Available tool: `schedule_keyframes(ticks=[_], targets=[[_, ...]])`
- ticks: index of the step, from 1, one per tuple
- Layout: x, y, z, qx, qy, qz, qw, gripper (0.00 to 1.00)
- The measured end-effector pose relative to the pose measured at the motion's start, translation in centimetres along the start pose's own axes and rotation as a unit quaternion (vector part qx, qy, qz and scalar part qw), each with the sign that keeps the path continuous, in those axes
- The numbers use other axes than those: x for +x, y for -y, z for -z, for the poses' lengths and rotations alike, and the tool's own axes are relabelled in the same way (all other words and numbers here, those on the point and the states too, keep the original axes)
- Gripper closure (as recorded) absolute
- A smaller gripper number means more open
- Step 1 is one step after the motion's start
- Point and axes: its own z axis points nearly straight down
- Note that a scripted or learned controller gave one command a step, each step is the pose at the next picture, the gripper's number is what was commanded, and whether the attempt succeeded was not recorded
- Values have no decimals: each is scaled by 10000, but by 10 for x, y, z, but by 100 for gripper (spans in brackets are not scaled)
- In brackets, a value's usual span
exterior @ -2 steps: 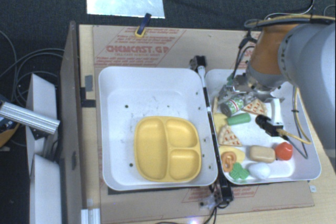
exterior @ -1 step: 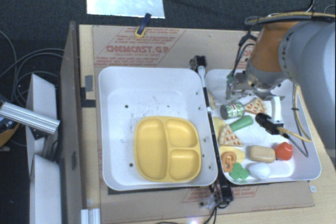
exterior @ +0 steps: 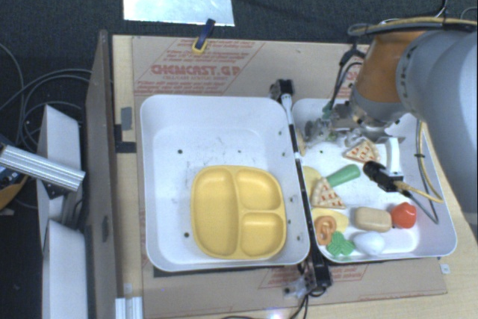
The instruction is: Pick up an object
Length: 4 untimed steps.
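The arm is reaching in from three o'clock and hanging over the far end of the right bin, its orange band sitting just above the wrist. The gripper is sitting low at the bin's eleven o'clock corner, close to the wall shared with the left bin. How it is set I cannot tell from here; the tip is small and blurred against the white floor. Nothing is showing in its grasp.

The toy food is lying loose in the right bin. A pizza slice is resting just at four o'clock of the gripper, near the wrist. A green cylinder is lying tilted near the bin's middle, with a second pizza wedge touching it at seven o'clock. A tan loaf and a red tomato are sitting side by side toward five o'clock, a white egg just below the loaf. An orange ring and a small green piece are crowding the six o'clock corner.

A yellow tray with three compartments is occupying the near half of the left bin.
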Motion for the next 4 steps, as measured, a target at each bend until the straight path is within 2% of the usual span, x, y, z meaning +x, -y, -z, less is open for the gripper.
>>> schedule_keyframes(ticks=[1,2,3,4], targets=[[-3,-38,-11,-2,-4,18,10000,0],[-3,-38,2,-16,-1,24,10000,100],[65,-26,95,-15,-17,42,10000,100],[93,51,135,29,-15,26,10000,100]])
